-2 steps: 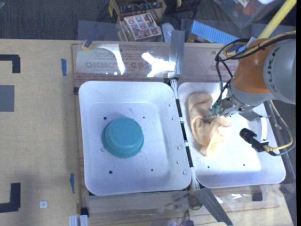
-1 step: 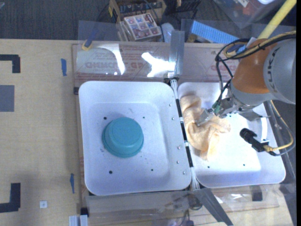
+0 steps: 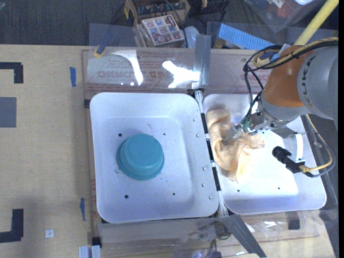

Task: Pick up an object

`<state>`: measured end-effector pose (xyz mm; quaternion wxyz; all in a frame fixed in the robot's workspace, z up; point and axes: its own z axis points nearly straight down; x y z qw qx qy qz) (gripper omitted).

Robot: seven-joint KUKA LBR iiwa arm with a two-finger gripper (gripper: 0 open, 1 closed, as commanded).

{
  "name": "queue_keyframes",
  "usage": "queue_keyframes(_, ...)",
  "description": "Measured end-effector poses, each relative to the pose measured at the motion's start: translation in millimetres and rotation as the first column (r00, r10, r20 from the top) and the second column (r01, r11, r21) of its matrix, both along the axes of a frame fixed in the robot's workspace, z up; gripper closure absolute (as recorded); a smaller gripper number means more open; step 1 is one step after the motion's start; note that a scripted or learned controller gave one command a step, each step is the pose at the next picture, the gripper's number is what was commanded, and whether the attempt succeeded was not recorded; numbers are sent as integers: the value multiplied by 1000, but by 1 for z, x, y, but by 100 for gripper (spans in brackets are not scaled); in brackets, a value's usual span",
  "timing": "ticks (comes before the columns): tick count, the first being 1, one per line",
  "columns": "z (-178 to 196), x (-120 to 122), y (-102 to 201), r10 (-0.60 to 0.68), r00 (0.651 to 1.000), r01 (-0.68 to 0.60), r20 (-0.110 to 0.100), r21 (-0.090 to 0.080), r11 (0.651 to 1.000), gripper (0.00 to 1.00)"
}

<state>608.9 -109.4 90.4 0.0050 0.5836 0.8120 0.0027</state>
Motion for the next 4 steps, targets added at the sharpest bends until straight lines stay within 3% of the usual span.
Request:
queue_keyframes(1, 12, 2, -1, -2, 1000, 2, 7, 0, 1000, 100)
queue_keyframes(2, 12, 2, -1, -2, 1000, 2, 7, -1, 1000, 0)
queue_keyframes(3, 0, -36, -7, -53, 999, 53, 0, 2, 999, 0)
queue_keyframes(4, 11, -35, -8, -56, 998, 56, 5, 3, 998, 100)
